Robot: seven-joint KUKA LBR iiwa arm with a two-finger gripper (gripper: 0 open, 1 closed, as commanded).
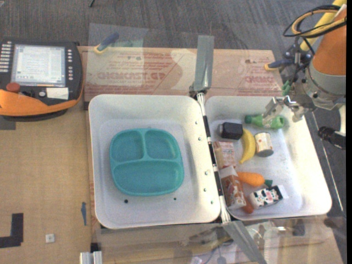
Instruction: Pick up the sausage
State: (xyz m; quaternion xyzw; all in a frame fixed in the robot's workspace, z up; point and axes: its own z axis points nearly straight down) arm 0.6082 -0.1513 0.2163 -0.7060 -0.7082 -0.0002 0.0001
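nearest the camera, at the front of the right bin (pixel 314 199), lies a small black-and-white carton (pixel 268 196), and just behind it an orange carrot (pixel 252 178) with a green top. left of these, along the bin's left wall, a reddish-brown sausage (pixel 234 189) lies lengthwise in clear wrapping, its far end near a second wrapped pack (pixel 225 153). the sausage rests on the bin floor, well apart from the gripper.

the gripper (pixel 284 108) hangs over the far right part of the right bin, its pale metal fingers (pixel 270 109) pointing down and leftward toward a green object (pixel 266 121) lying by the back wall. whether the fingers touch that object, and how far apart they stand, cannot be told from this slanted view; nothing is visibly clamped between them. the arm (pixel 330 65) comes in from the right edge, its orange band above the grey wrist, with yellow and black cables looping over it.

further in the right bin are a yellow banana (pixel 248 146), a small tin (pixel 264 144) just beside it, and a black block (pixel 231 130). the left bin (pixel 104 114) holds a teal divided plate (pixel 146 161). a teach pendant (pixel 38 77) sits at the bench's far left.
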